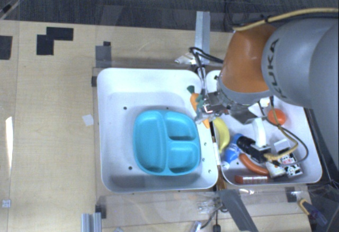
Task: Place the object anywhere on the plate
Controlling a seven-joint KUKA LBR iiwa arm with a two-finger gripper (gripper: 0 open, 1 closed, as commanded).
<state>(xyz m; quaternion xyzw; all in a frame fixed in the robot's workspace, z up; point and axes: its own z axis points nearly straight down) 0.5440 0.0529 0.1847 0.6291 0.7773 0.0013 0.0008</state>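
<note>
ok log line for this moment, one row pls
arm: over bin divider | gripper: beside carrot | plate: in left bin | banana: right bin

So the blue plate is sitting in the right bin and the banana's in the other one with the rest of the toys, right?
Not quite. The camera view shows the blue plate in the left bin, not the right. The banana lies in the other bin, the right one, with the rest of the toys.

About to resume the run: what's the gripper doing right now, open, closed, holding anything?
Gripper: cannot be told. It hangs over the divide between the two bins, beside the blue plate, near a small orange and green object.
</note>
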